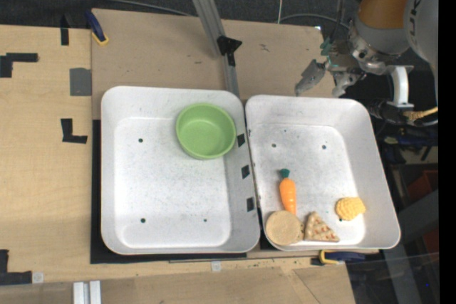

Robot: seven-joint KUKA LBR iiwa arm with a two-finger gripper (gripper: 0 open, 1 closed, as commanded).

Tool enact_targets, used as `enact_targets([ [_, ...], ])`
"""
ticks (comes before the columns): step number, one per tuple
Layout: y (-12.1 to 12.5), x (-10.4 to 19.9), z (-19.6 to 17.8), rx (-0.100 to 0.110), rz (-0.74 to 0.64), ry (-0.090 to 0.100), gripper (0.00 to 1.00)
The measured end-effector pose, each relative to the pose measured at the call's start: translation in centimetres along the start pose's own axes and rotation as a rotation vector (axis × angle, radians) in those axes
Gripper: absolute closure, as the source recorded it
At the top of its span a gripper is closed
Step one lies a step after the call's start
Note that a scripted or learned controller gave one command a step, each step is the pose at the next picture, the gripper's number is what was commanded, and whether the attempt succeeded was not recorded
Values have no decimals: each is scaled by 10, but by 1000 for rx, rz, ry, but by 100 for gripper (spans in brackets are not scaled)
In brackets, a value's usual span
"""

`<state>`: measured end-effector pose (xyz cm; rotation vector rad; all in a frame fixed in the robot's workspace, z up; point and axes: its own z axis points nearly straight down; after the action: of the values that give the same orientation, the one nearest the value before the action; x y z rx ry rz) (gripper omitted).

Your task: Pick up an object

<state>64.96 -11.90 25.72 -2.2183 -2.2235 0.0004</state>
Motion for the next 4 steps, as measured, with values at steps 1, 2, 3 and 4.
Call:
enact_targets([
  [1,0,0,0,0,-1,-1,0],
  [2,2,-1,64,7,0,-1,0],
  [3,9,-5,115,6,1,-1,0],
  [4,8,-3,169,5,0,-1,0],
])
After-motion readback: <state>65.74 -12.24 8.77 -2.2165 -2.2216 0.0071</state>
